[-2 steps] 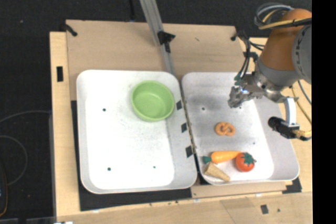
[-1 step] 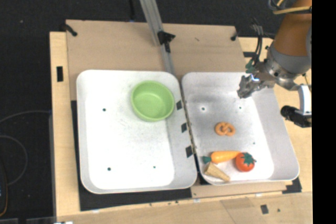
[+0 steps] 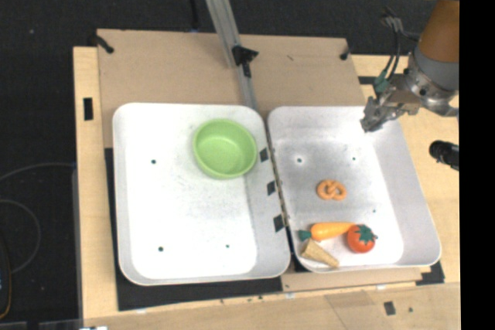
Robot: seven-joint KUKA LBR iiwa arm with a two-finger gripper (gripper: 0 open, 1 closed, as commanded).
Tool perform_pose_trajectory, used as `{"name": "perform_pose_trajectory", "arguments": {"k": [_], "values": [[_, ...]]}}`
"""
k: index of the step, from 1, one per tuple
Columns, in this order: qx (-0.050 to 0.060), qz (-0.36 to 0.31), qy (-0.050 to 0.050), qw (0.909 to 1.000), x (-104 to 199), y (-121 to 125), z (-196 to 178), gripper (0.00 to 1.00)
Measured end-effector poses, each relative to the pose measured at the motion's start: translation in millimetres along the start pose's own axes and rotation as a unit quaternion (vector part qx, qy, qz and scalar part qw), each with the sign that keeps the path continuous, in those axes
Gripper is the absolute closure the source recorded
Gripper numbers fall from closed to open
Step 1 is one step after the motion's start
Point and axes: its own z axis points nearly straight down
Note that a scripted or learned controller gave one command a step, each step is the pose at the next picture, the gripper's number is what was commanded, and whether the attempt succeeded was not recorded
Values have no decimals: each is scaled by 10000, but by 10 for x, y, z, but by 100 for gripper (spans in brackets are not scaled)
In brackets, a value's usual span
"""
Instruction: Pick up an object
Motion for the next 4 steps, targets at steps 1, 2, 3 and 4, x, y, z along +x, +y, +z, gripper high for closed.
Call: {"name": "perform_pose_trajectory", "arguments": {"k": [1, 2, 3, 4], "values": [[31, -15, 12, 10000, 529, -200, 87, 100], [30, -15, 12, 10000, 951, -241, 114, 100], [30, -25, 21, 10000, 1457, -338, 37, 100], [37, -28, 19, 10000, 2070, -458, 102, 100]]}}
